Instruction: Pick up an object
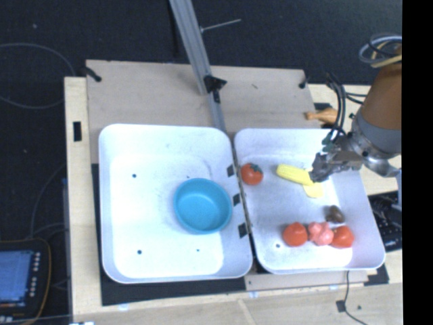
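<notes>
Your gripper point(318, 175): over right bin point(358, 249), at yellow corn piece point(295, 175); finger state unreadable. Nothing visibly lifted. Pick remains; tomato point(252, 174) untouched.

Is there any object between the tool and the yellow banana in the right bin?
Nothing visible stands between them. The tool hangs right at the yellow banana, at its right end. The small tomato lies apart on the banana's left, and the red and pink items sit nearer the front rim.

The gripper point(318, 173) sits over a yellow object point(298, 177) (right bin point(270, 147)).
</notes>
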`<action>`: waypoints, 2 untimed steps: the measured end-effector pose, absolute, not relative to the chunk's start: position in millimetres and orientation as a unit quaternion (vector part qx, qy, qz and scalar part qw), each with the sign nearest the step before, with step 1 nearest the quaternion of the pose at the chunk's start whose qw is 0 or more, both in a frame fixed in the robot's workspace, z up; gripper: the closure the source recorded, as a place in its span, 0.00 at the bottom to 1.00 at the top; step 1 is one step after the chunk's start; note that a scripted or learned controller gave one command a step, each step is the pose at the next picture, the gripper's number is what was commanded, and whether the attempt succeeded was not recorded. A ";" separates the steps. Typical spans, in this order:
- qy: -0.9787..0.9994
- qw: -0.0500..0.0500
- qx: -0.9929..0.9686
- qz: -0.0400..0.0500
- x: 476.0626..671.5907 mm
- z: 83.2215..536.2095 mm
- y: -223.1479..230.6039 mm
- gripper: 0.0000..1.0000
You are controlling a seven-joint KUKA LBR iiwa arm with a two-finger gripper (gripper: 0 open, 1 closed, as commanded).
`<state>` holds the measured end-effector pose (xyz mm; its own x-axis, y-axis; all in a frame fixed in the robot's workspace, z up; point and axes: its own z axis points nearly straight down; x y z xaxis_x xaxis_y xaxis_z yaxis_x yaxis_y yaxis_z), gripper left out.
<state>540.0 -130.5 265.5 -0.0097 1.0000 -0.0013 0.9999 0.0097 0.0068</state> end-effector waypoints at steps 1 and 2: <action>0.711 0.000 0.704 0.001 562.9 269.8 -75.6 1.00; 0.710 0.001 0.704 0.000 589.1 253.2 -25.8 1.00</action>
<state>589.1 -25.8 253.2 -0.0074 1.0000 -0.0014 1.0000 0.0074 0.0018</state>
